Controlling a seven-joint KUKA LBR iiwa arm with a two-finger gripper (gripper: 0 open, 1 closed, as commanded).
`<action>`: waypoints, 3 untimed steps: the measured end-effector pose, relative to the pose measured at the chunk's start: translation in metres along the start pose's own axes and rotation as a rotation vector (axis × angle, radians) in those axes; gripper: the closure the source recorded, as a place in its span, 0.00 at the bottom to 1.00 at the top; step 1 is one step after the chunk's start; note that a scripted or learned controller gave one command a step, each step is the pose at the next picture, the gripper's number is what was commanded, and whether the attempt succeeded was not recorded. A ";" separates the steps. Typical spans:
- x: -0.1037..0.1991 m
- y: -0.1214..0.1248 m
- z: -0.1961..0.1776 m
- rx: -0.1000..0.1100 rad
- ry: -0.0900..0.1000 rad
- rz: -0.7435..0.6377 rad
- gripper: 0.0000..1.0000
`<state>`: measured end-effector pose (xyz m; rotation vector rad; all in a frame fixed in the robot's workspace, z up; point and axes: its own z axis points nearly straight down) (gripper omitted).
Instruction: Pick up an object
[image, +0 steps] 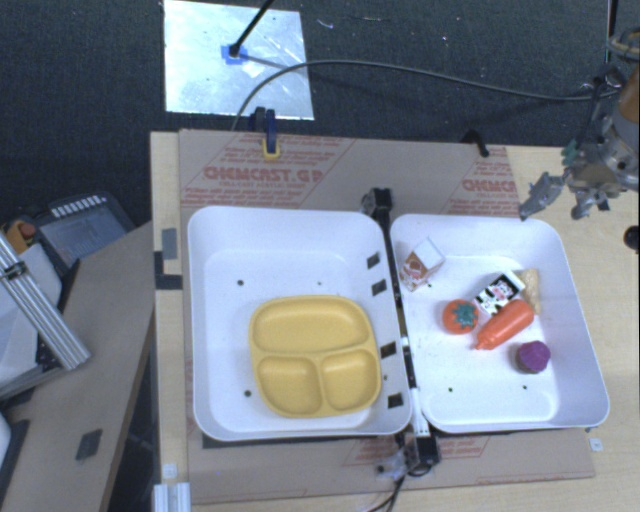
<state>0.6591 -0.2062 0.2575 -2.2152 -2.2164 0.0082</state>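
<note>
So far nothing is picked: your gripper (562, 196) hangs spread and empty at two o'clock, beyond the right bin (570, 270); carrot (503, 323), tomato (461, 316), purple ball (533, 356) remain inside.

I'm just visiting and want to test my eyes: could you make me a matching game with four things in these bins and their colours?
Things:
1. divided tray
2. carrot
3. small ball
4. tomato

Colours:
A. purple
B. red-orange with a green top
C. yellow
D. plain orange

Pairs: 1-C, 2-D, 3-A, 4-B
</note>
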 end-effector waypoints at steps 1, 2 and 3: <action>0.001 0.002 -0.008 -0.011 -0.003 -0.003 0.00; 0.011 0.002 0.040 -0.009 -0.002 -0.005 0.00; 0.021 0.005 0.093 -0.010 -0.003 -0.006 0.00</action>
